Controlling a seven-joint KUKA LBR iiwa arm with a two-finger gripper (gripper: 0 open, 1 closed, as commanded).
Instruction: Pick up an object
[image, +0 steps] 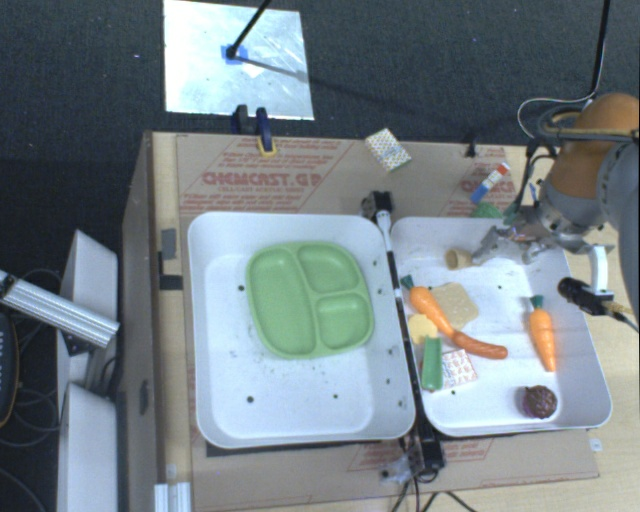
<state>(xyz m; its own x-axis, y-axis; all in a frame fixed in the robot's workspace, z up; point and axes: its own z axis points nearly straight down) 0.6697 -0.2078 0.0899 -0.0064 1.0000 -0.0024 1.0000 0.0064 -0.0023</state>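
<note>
In the right bin (590, 395) lie the things to pick: a carrot (542, 338) near the right wall, a second carrot (432, 302) by the divider touching a tan bread slice (456, 303), a yellow piece (422, 328), a red-orange sausage (480, 346), a green stick (431, 362), a patterned packet (458, 370), a dark round fruit (538, 402) and a small tan piece (458, 259). The pincer (515, 243) is over that bin's far edge, grasping nothing; whether it is released or clenched I cannot tell. The left bin (230, 400) holds a green divided plate (309, 298). Both bins sit on the counter (300, 175).
</note>
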